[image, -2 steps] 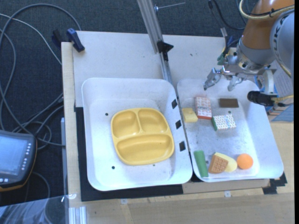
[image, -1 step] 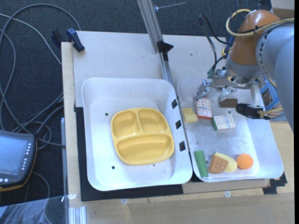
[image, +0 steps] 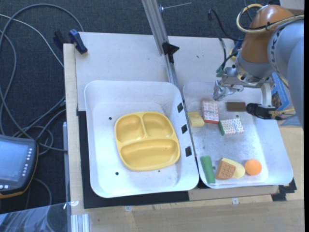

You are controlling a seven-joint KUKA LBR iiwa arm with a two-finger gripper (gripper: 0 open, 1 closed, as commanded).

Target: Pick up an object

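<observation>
Where the right bin [image: 285,170] meets the worktop's [image: 120,57] near edge, a green stick [image: 207,169] lies along the bin's near-left corner, with a waffle-patterned block [image: 224,169] touching a yellow piece [image: 237,168] just beside it and an orange ball [image: 253,167] next toward the near-right corner. Further in, a green-and-white checked block [image: 231,126] sits about mid-bin, a red-and-white box [image: 210,111] stands just beyond it to the left, and a pale yellow block [image: 196,119] lies against the bin's left wall. A small brown block [image: 236,106] rests near the far side. Over the bin's far edge hangs the gripper [image: 220,92], apart from every item, with nothing seen between its jaws; whether they are open or closed cannot be told. The left bin [image: 96,129] carries a yellow divided plate [image: 147,140] in its middle. At the worktop's far-left corner lies a blue clamp [image: 77,40].
</observation>
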